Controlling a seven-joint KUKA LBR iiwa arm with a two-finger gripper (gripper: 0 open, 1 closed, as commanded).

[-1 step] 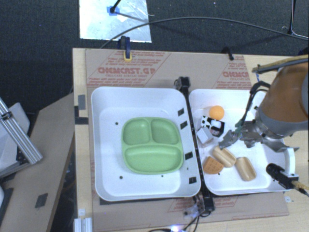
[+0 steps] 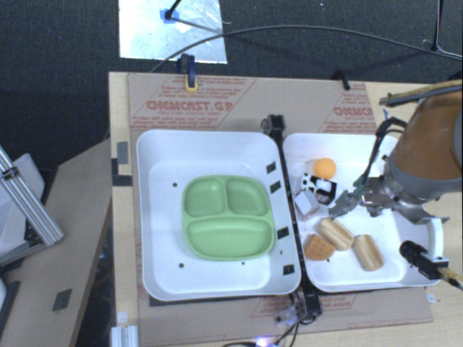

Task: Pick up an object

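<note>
The right bin (image 2: 346, 144) holds a small cluster of objects, any of which could be the one to pick. Nearest the claw is a black-and-white toy (image 2: 319, 187), patched like a cow, lying near the bin's left wall with its long axis running roughly left to right. Just below and left of it, touching or nearly so, is a small grey-white block (image 2: 304, 204). Above the toy sits an orange ball (image 2: 325, 168), just beside it. Lower in the bin lie two tan bread-like rolls: one (image 2: 336, 233) angled from upper left to lower right, and another (image 2: 367, 251) to its right, its long axis running nearer top to bottom with a slight lean. A golden-brown waffle-patterned piece (image 2: 318, 248) lies against the first roll's lower left side.

The claw (image 2: 346, 202) reaches in from the right, low over the middle of the bin, its grey tip pointing left toward the cow-patterned toy and just right of it. Whether it is spread or pressed together cannot be told at this angle; nothing can be seen between its tips.

The left bin (image 2: 210, 147) holds a green divided plate (image 2: 228, 217), with two small compartments above one long one. Both bins rest on a cardboard sheet (image 2: 217, 103) on the tabletop (image 2: 119, 107).
</note>
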